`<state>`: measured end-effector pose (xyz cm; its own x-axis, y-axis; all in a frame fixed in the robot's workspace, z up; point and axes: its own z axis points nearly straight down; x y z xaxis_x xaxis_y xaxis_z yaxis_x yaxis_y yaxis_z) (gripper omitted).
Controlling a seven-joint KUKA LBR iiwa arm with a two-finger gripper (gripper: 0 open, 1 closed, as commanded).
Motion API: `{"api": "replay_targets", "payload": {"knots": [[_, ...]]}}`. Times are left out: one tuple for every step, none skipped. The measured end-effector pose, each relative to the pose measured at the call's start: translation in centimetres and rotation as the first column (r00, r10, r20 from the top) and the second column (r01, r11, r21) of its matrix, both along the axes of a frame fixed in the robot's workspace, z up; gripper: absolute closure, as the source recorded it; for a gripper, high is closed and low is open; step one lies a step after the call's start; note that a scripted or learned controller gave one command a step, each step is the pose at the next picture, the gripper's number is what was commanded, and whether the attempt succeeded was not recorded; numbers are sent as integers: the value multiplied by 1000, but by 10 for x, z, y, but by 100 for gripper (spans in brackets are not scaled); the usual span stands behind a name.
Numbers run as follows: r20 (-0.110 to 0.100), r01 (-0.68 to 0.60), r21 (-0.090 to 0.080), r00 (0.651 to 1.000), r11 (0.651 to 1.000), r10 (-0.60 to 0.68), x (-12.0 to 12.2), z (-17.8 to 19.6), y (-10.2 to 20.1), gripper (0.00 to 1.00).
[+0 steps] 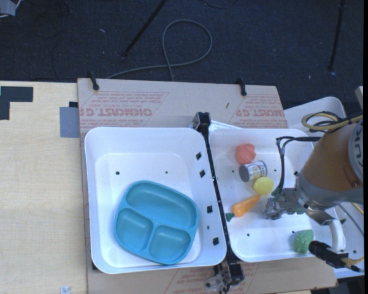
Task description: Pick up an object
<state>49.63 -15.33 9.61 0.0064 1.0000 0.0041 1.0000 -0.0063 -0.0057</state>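
One pincer [273, 211] hovers mid-bin — carrot [246, 205] just beside it.

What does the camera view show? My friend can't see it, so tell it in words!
A grey and orange robot arm reaches from the right into the right white bin, its tool low beside a carrot, a yellow ball, a small can, an orange-pink ball and a green toy. The left bin holds a blue divided plate.
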Motion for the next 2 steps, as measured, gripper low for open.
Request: {"api": "replay_targets", "payload": {"knots": [[6, -8, -4, 1000, 1000, 8, 4, 61, -1, 100], [6, -8, -4, 1000, 1000, 8, 3, 120, 3, 100]]}}
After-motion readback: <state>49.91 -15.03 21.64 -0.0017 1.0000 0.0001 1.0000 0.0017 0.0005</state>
